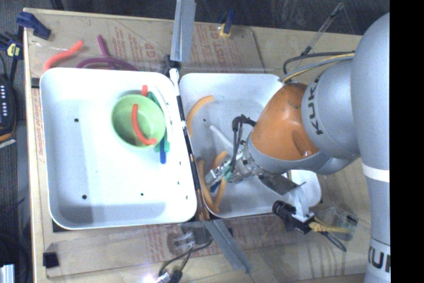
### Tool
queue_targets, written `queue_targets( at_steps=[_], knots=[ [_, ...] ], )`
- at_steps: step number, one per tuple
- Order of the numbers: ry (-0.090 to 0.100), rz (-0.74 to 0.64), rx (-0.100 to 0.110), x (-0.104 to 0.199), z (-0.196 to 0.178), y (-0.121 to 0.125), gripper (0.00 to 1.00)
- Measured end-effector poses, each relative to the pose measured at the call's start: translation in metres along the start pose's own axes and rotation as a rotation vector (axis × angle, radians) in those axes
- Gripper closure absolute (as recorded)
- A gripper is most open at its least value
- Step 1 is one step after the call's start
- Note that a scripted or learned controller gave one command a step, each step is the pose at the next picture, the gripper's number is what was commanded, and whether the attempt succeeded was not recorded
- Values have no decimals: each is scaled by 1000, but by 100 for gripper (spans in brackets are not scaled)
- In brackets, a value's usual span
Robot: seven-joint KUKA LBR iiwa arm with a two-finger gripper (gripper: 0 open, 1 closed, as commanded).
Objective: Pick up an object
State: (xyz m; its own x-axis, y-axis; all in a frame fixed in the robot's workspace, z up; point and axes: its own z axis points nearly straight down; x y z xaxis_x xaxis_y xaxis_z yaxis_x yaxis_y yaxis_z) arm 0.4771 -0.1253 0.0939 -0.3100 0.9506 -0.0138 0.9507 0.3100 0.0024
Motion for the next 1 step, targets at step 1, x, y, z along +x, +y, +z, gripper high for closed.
queue_targets(
  at_steps=[1],
  knots=[
    [14, 69, 3, -22, -92, 4, 0]
  ],
)
